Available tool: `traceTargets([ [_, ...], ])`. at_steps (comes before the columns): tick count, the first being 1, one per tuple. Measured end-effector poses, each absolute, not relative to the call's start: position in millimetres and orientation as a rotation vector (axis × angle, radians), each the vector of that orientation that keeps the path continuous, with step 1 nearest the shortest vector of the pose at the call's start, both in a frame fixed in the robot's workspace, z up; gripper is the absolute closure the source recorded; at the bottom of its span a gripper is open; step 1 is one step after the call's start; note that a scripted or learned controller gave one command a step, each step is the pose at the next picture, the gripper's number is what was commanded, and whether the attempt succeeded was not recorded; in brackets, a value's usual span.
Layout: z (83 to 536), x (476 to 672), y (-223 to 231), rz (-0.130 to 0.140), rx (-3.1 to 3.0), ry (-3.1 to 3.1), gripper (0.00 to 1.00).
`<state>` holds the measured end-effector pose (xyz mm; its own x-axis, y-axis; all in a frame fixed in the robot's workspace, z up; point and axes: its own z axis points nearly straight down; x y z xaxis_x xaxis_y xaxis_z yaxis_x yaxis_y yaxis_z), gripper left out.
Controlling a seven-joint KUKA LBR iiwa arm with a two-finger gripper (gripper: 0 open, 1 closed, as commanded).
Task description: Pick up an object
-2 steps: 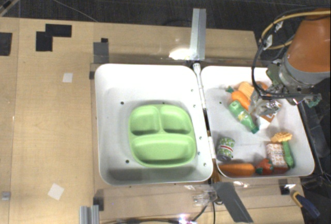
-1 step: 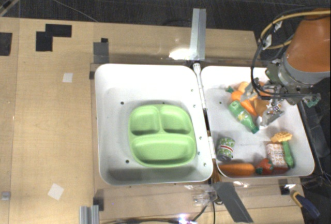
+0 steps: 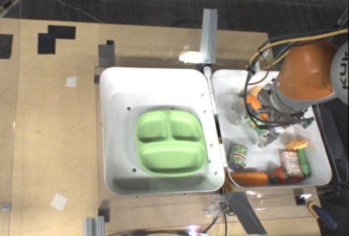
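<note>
My gripper [image 3: 267, 134] hangs low in the right bin [image 3: 223, 88], under the orange band of the arm [image 3: 308, 71]. An orange item [image 3: 252, 103] lies just left of the wrist, partly hidden by cables. A small green-and-white can [image 3: 237, 156] stands in front of and to the left of the gripper. Along the bin's front edge lie a long orange carrot [image 3: 250, 177], a red strawberry-like piece [image 3: 278, 174], a red-and-white packet [image 3: 291, 163] and a green piece [image 3: 303, 164]. A yellow piece [image 3: 296, 144] sits right of the gripper.
The left bin [image 3: 117, 120] holds a green divided plate [image 3: 170, 141]. A metal post [image 3: 209, 38] rises behind the seam between the bins. Black cables [image 3: 256, 66] loop beside the wrist.
</note>
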<state>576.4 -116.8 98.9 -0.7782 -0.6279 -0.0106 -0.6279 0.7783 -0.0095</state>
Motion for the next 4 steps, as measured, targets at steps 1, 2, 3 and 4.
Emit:
traceTargets([
  [1,88.8,653.4,-133.3,-0.005,-0.878,3.003,0.00],
  [2,89.0,623.1,-99.5,-0.002,-0.794,3.026,0.00],
  [3,90.1,584.2,-128.4,-0.007,-0.790,3.027,0.00],
  [4,89.5,672.0,-125.9,-0.005,-1.022,2.959,0.00],
])
